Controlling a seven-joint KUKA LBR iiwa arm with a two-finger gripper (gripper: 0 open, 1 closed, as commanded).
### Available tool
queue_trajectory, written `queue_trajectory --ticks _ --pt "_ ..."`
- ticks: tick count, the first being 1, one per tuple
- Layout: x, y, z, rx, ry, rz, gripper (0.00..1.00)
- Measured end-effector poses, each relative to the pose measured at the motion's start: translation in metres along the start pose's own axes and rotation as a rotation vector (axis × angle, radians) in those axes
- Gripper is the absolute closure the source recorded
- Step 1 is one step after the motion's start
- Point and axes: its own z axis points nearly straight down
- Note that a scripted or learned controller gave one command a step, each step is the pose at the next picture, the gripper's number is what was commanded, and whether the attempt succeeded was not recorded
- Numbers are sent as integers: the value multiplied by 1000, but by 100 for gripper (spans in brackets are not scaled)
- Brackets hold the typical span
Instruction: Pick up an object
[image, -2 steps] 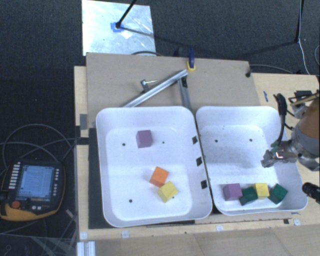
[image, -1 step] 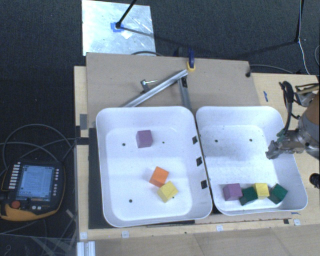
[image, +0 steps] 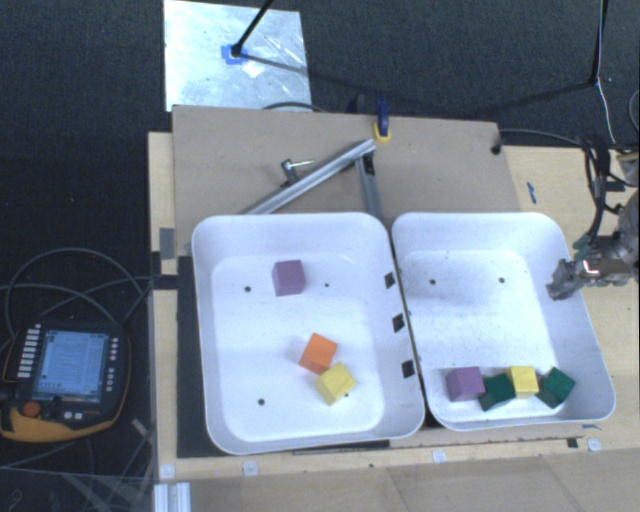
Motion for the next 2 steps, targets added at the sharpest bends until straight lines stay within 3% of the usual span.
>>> queue_trajectory --ticks 2 --pt "108 36 -6 6 5 -5 100"
